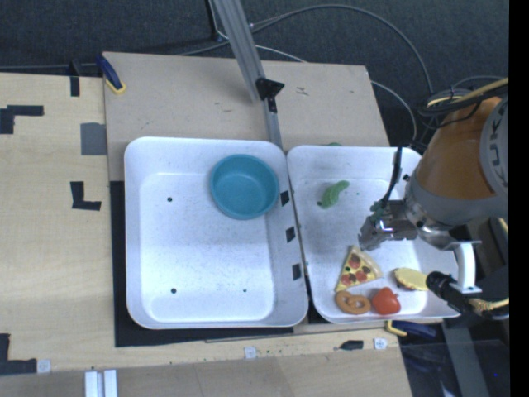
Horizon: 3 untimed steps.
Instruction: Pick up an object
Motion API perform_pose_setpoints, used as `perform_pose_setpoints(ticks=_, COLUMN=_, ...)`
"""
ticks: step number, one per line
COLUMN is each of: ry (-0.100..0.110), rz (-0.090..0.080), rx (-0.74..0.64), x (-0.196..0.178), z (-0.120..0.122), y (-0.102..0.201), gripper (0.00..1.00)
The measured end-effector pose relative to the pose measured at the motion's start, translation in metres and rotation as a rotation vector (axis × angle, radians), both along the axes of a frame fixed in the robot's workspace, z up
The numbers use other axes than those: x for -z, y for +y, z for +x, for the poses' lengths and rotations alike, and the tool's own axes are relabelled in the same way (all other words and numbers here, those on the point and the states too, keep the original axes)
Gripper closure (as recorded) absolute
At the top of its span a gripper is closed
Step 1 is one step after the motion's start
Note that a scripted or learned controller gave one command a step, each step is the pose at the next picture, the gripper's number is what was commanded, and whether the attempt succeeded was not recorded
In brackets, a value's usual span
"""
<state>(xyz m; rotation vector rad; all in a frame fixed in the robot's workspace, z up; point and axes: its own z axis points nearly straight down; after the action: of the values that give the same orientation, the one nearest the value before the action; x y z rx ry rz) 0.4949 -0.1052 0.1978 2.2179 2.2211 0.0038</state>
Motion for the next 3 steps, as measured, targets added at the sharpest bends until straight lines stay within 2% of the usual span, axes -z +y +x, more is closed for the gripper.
perform_pose_setpoints(ticks=1, ry=0.003, rz=0.0, rx=0.001, x=-0.04, z=0.0, y=0.0, gripper=1.0)
perform_pose_setpoints(ticks=2, ry=0.005, rz=0.001, rx=-0.002, x=-0.032, z=0.02, y=0.052, gripper=1.0)
perform_pose_setpoints(ticks=3, ry=0.005, rz=0.001, rx=-0.003, x=-0.023, z=0.024, y=0.107, gripper=1.0)
